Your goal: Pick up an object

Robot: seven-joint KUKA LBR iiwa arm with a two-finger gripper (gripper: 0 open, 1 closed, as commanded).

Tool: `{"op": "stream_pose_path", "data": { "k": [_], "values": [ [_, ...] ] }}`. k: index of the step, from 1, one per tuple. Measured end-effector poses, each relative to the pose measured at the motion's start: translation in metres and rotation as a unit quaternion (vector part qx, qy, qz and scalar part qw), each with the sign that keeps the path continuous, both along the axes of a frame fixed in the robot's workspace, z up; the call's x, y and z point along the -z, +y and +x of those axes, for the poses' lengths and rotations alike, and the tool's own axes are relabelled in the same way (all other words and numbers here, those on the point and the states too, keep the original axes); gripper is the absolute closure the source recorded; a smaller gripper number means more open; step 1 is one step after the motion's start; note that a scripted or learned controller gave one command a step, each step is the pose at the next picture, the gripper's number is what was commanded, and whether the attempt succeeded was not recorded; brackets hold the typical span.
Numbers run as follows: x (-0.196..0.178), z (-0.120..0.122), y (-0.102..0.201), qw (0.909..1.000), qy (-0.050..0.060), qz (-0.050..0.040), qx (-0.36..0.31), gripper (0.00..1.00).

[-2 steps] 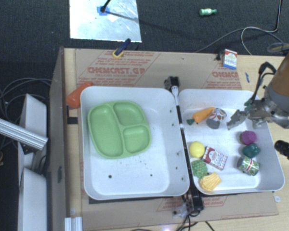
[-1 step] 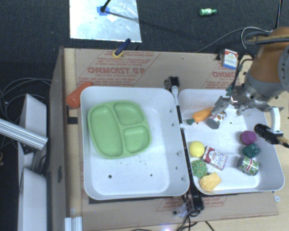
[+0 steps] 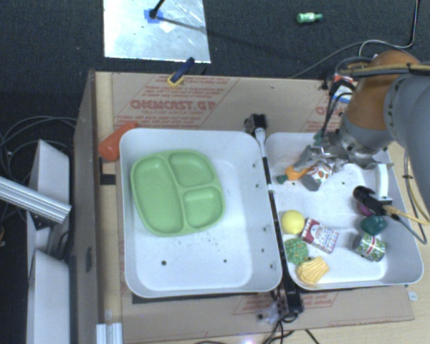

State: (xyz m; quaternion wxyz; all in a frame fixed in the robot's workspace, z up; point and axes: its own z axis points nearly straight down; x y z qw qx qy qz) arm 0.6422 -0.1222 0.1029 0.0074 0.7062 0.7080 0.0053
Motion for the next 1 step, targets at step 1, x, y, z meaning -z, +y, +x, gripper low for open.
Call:
{"op": "stream_pose_path", "data": {
  "k": [1],
  "values": [
    [0.0171,0.0181,0.0344,1.0,0.007,0.0015,-0.001,0.0]
  ]
}}
